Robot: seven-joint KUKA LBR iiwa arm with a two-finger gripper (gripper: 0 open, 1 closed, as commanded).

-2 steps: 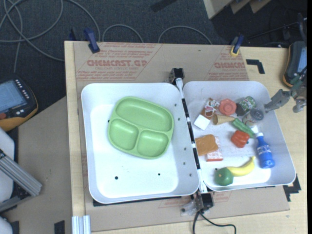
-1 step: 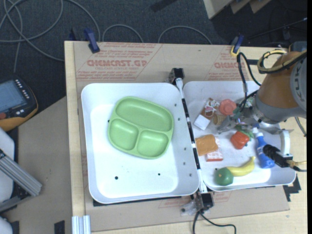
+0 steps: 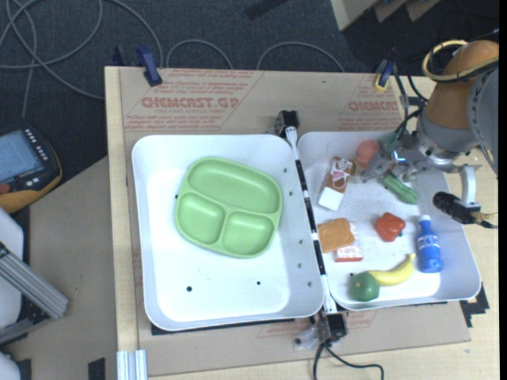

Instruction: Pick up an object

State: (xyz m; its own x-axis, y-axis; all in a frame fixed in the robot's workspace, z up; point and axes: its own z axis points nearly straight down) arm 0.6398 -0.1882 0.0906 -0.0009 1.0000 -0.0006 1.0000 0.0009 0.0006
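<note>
The right bin (image 3: 455, 287) holds several small items. These include a reddish round piece (image 3: 367, 150), a green vegetable (image 3: 401, 188), a red pepper (image 3: 389, 226), a blue bottle (image 3: 428, 246), a banana (image 3: 394, 273), a green fruit (image 3: 364, 286), a slice of toast (image 3: 335, 232), a white block (image 3: 330, 199) and a brown packet (image 3: 341, 172). My gripper (image 3: 386, 163) hangs low over the bin's far part, between the reddish piece and the green vegetable. Nothing is visibly held.
The left bin (image 3: 158, 283) bears a green divided plate (image 3: 230, 206). A small red-and-white packet (image 3: 348, 252) lies beside the toast. The arm's grey body and orange band (image 3: 459, 93) come in from the right, above the bin's far corner.
</note>
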